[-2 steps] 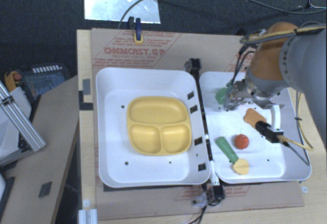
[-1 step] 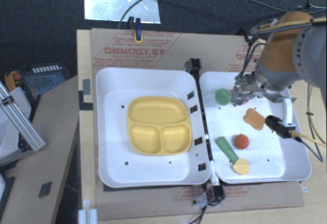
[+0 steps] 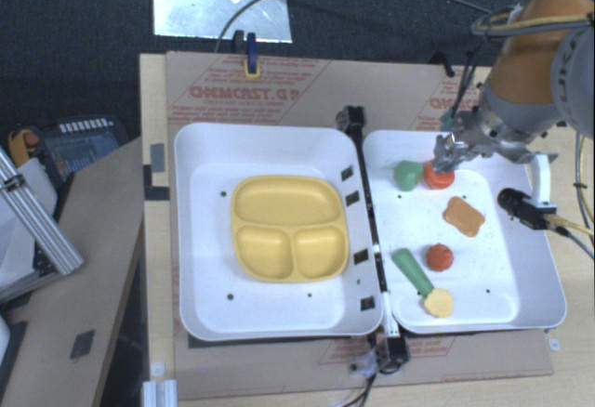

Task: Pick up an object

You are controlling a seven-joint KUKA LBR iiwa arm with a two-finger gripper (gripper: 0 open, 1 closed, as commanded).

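Two white bins are seen side by side on the bench. The left bin [image 3: 200, 210] is occupied by a yellow divided tray [image 3: 284, 227]. In the right bin [image 3: 521, 284] a green rounded piece [image 3: 406, 176] is found near the back, with an orange-red round object [image 3: 440, 178] just beside it on its right. The gripper [image 3: 449, 157] is positioned directly over that orange-red object, whose top is partly covered by it; contact cannot be confirmed, and the claw's opening can't be made out from this angle since it is small and blurred against the wrist. The arm [image 3: 535, 52] is cut off at the right edge. Further forward a tan bread-like slab [image 3: 464, 216], a red ball [image 3: 440, 256], a green stick-shaped piece [image 3: 411, 270] and a yellow lump [image 3: 439, 304] are seen, the last two touching. A black fitting [image 3: 521, 207] is mounted at the bin's right wall, detail unclear.
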